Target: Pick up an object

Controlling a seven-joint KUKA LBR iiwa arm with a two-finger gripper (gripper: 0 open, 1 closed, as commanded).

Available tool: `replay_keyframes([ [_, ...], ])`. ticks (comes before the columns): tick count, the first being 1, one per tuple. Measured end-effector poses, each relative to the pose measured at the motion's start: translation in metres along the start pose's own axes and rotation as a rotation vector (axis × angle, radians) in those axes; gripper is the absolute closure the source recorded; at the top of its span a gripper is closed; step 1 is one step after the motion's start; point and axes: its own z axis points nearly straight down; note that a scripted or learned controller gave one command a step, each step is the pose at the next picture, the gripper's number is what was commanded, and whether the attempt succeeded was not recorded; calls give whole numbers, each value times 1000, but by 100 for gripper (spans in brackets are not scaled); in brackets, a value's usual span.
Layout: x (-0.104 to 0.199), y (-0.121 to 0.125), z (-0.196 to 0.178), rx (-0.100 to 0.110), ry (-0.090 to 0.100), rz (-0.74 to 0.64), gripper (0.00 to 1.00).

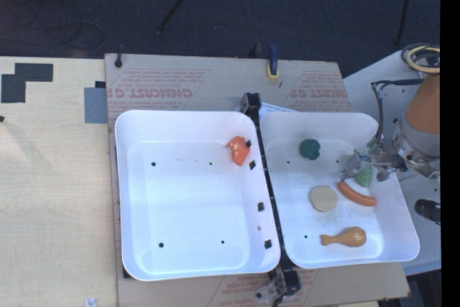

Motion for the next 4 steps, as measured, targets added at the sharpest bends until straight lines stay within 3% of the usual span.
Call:
replay_keyframes([
  [1, -2, 11, 59, -2, -1, -2, 0],
  [2, -3, 18, 74, -6, -2, -4, 0],
  [3, -4, 18, 63, -6, -1, -2, 100],
  [4, 54, 30, 74, -6, -1, -4, 100],
])
